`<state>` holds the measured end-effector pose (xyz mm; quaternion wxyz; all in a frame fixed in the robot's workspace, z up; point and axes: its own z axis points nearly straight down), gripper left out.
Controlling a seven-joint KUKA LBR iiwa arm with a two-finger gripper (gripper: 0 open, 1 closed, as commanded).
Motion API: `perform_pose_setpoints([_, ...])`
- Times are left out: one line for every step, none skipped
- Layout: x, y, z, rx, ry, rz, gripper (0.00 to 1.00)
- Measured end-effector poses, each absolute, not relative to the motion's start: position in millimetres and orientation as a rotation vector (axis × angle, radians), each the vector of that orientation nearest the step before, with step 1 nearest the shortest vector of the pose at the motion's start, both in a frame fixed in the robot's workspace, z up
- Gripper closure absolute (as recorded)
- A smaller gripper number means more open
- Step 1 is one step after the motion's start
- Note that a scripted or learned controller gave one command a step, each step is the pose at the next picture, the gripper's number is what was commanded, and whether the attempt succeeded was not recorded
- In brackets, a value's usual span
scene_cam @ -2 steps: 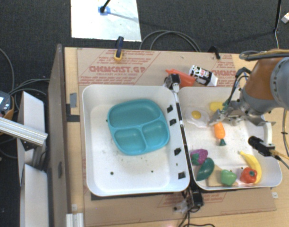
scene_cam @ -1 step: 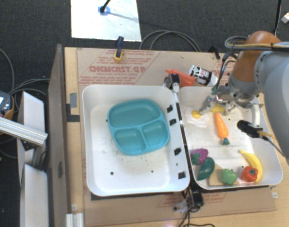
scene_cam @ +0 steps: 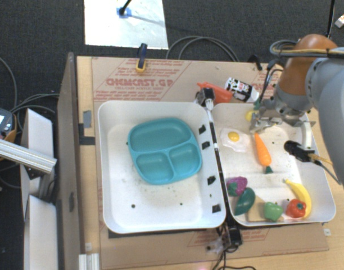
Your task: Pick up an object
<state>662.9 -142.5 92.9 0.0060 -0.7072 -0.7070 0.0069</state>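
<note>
Single fixed camera, mounted above bench [scene_cam: 161,75], looking down at slant. Far bench edge toward frame top, near edge toward bottom. Moderate distance: both white bins fit whole in frame, left bin [scene_cam: 118,167] centre-left, right bin [scene_cam: 324,204] centre-right, bins meeting at middle. Dark floor [scene_cam: 37,16] visible beyond bench at top and left. Arm [scene_cam: 315,66] enters from frame's right, large in upper right corner, nearer lens than bins. No second view, so no shared area.
</note>
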Motion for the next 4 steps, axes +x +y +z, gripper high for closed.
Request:
perform_pose_setpoints([600.9,-173.5,83.8,-2.223,-2.218,0.004,1.00])
perform_pose_setpoints([603.6,-170.8,84.7,-2.221,-2.225,-0.001,0.00])
perform_pose_setpoints([664.1,-161.9,81.4,-2.203,-2.212,0.029,0.00])
perform_pose_setpoints([663.7,-162.0,91.6,-2.203,-2.214,0.024,1.00])
